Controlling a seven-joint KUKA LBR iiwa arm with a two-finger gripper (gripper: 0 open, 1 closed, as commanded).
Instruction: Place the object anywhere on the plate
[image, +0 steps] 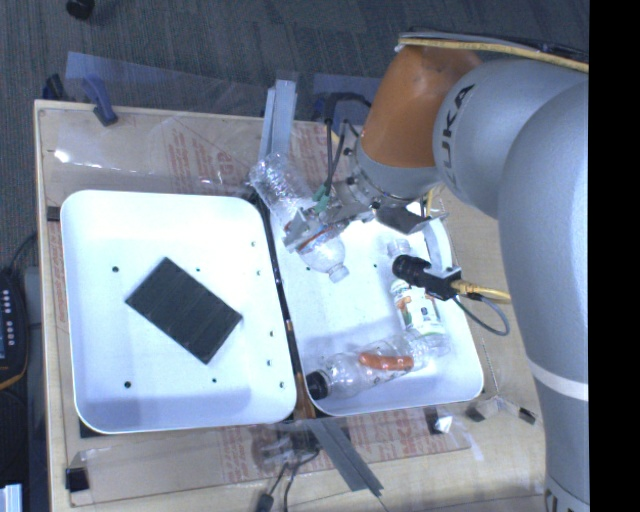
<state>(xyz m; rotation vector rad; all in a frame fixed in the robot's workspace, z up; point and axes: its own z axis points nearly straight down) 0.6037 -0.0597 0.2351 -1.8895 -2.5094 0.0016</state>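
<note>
The plate (185, 308) is a flat dark grey rectangle lying at a slant in the middle of the left bin (90, 225). My gripper (305, 230) hangs over the upper left corner of the right bin (465, 375), close to the divider between the bins. A crumpled clear plastic bottle (325, 255) lies right at the gripper, its cap end pointing down and to the right. The wrist hides where the gripper meets the bottle. More crumpled clear plastic (273, 183) sticks out above the gripper, past the bin's rim.
In the right bin lie a small white bottle with a green label (422, 308) and a clear bottle with orange inside and a black cap (370, 365). A black connector with a cable (418, 272) hangs off the wrist. The arm's grey body covers the right side.
</note>
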